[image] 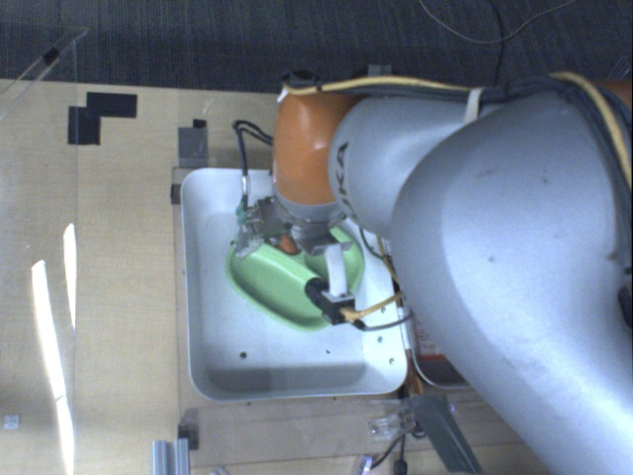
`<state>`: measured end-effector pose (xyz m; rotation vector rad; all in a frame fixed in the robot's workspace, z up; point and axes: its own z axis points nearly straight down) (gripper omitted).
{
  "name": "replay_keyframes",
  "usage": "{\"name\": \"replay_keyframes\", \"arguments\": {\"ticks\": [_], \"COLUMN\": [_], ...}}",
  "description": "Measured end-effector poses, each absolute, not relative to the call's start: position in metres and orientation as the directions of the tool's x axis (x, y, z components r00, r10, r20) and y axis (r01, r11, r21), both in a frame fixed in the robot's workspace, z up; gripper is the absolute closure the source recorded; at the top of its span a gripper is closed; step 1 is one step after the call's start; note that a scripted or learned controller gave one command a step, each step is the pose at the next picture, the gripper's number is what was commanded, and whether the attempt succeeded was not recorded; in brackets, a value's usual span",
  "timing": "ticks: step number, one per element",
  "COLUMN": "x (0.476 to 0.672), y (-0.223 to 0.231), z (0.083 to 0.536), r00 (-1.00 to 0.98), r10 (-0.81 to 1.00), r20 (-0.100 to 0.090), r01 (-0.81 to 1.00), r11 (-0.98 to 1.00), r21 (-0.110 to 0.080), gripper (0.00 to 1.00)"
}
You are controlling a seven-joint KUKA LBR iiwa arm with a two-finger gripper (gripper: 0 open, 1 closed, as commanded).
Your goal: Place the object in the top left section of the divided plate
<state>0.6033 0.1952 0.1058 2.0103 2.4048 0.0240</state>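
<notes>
- Arm (475,245) reached in from the right and sat low over the left white bin (213,364), blocking most of the scene.
- Green divided plate (272,285) lay inside that bin, toward its upper middle; only its left and lower parts were visible, the rest sat under the wrist.
- Pincer (287,240) was directly over the plate's upper portion, below the orange band (302,156). Couldn't tell how far apart it stood or whether it had hold of anything; wrist housing covered it.
- Small orange-red bit (287,246) showed just under the wrist, over the plate's upper area. Probably the object, but too small and too hidden to be sure. Couldn't tell if it was gripped or already resting on the plate.
- Plate dividers weren't readable, so which section lay under the tool couldn't be confirmed.
- Judgement: step looked like the placement itself, arm at or near drop height.
- To do it well: centre over the top left section, not a divider ridge; stay low so the object doesn't bounce into a neighbouring section; release fully, then lift straight up.
- Risk: plate looked light and loose in the bin, so a sideways nudge could slide it; cable (381,310) hanging near the plate's right rim could snag on retreat.
</notes>
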Motion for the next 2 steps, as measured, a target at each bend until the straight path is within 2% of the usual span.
{"name": "replay_keyframes", "arguments": {"ticks": [2], "x": [0.6032], "y": [0.1952], "z": [0.1057], "r00": [-0.177], "r10": [0.984], "r20": [0.004], "r01": [0.984], "r11": [0.177], "r21": [0.016], "gripper": [0.0]}}
